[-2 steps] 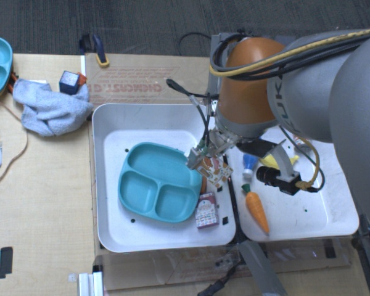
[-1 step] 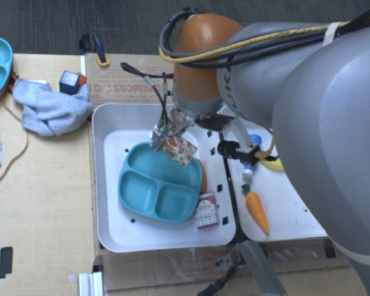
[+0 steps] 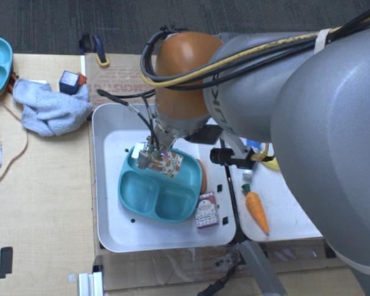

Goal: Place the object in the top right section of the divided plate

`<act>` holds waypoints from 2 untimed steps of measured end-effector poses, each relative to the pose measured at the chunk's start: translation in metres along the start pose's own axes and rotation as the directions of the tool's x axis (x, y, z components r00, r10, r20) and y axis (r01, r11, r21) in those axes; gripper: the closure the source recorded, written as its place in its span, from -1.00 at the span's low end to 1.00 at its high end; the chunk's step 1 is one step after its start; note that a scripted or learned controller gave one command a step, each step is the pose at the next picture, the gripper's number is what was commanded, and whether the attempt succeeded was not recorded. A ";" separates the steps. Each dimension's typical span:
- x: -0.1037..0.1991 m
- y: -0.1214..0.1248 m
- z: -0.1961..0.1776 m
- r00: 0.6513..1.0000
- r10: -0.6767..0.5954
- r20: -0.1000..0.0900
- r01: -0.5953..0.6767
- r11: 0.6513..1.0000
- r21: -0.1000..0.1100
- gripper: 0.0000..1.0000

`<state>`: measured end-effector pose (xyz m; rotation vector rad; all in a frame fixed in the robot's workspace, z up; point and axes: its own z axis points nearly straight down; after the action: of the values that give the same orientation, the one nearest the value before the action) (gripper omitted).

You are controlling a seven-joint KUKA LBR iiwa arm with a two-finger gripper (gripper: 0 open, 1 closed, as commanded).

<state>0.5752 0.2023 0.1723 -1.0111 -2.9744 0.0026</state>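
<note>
Centrally in the frame, the gripper (image 3: 149, 157) stood over the upper part of one blue divided plate (image 3: 160, 193) in the left white bin (image 3: 108, 190). One small printed carton (image 3: 169, 163) lay in the plate's upper section, touching the fingertips on their right; whether the jaws gripped it could not be told. One second carton (image 3: 206, 211) lay beside the plate. One carrot (image 3: 256, 211) occupied the right bin (image 3: 290, 227).

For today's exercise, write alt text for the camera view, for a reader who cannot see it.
A grey robot arm's gripper hangs over a teal divided plate in the left white bin, right at a small printed packet on the plate's upper part. A toy carrot lies in the right bin.
</note>
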 end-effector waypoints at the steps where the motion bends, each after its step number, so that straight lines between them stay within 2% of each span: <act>1: 0.000 0.000 0.000 1.000 0.001 0.000 -0.001 1.000 0.000 -1.00; 2: -0.002 -0.001 -0.009 1.000 0.002 0.001 -0.002 1.000 0.000 1.00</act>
<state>0.5762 0.2009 0.1816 -1.0152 -2.9745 0.0031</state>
